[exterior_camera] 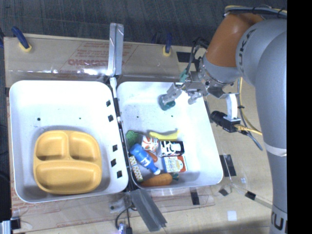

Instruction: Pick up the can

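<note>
right bin (204,130): far half open | near half: crowded pile (158,157)

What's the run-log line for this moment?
arm: over right bin, upper part | gripper: beside teal object, grasp unclear | left bin: yellow tray | item pile: right bin, lower part

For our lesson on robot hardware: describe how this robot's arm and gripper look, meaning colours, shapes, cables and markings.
The rounded, glossy grey arm carries a broad orange band above the wrist. Dark lettering runs along the grey shell beside the band. The metallic two-finger gripper sits below a cluttered grey wrist block, with thin dark cables looping beside it.
</note>
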Available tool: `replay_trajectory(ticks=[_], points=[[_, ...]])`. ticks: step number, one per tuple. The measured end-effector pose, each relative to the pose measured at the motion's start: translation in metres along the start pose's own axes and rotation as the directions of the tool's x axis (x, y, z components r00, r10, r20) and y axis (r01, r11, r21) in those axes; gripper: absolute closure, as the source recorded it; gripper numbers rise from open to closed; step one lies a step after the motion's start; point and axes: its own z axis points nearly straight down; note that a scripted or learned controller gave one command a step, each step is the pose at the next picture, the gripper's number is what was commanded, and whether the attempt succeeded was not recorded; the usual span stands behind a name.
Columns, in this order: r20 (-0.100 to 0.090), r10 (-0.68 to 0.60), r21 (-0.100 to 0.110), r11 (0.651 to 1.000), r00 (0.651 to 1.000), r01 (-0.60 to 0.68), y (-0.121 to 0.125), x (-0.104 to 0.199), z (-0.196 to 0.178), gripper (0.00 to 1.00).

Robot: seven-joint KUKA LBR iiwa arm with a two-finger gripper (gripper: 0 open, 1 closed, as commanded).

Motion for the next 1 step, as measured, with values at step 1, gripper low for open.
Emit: replay_trajectory(ticks=[1], points=[[0.0,0.049,0.001,0.999,0.999,-0.049,-0.0348,0.0442,0.0979,0.0]])
